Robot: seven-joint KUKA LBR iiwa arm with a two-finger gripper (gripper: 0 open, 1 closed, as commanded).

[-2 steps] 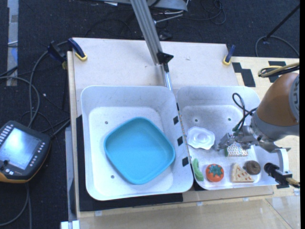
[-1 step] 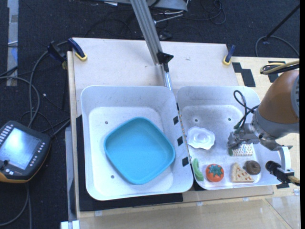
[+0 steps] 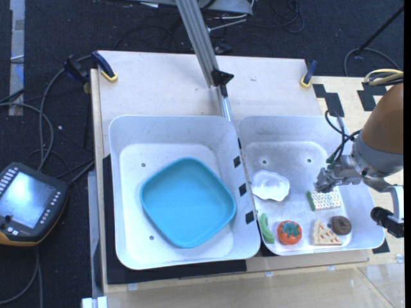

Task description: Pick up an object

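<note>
— What do we have around the bench (image 3: 160, 76)?

— We see dark carpet with loose cables, and at far left a handheld controller (image 3: 29, 201) with a lit screen lying on the floor. The pale bench carries two shallow white bins side by side, with a metal rail (image 3: 199, 34) slanting down toward the seam between them.

— And in the left bin (image 3: 128, 140)?

— We find one blue square dish (image 3: 187, 202) lying flat near its middle.

— The right bin (image 3: 289, 140)?

— Going left to right, we note a green strip (image 3: 262, 226) against the left wall, a white crumpled piece (image 3: 270, 186), a red round toy with a green top (image 3: 289, 231), a patterned block with a green edge (image 3: 325, 200), a pizza-like wedge (image 3: 325, 233) and a brown doughnut (image 3: 340, 224) just beside it.

— Where is the pincer (image 3: 326, 181)?

— We see it low over the right bin, directly above the patterned block's far edge, at the end of the grey arm (image 3: 385, 133). We cannot tell whether it is released or clenched, nor whether it touches the block.
</note>
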